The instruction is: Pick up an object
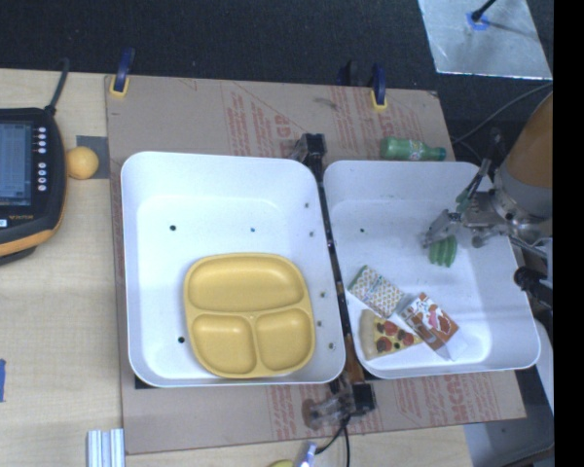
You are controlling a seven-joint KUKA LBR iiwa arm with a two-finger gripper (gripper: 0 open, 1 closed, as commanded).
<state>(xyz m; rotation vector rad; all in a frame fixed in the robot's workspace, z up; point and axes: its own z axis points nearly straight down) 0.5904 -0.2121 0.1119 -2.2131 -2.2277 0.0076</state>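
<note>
At the far left of the tabletop (39, 358) sits a black and orange handheld control pendant with a screen (15, 188), parked well apart from the bins, presumably so the arm cannot strike it. Just beside it lies a small orange ball (82, 161).

The left white plastic bin (146, 193) holds a yellow plastic plate with three compartments (248, 312), lying flat toward its near side. Both bins rest on a brown cardboard sheet (273, 115), pinned at its far edge by blue clamps (123, 70), which likely keeps the setup from sliding.

In the right white plastic bin (370, 197), along the near wall, lie a patterned flat packet (377, 287), a toy pizza slice (387, 336) and a red and white printed carton (430, 320), touching or overlapping one another. A green plastic bottle (413, 150) lies outside the bin, beyond its far rim.

Farther right, the pincer (446, 233) reaches in over the bin's far right part, directly at a small green cylindrical object (443, 251), the likely thing to pick. Whether the pincer is spread or closed on it cannot be told; the object appears just below the metal tips.
</note>
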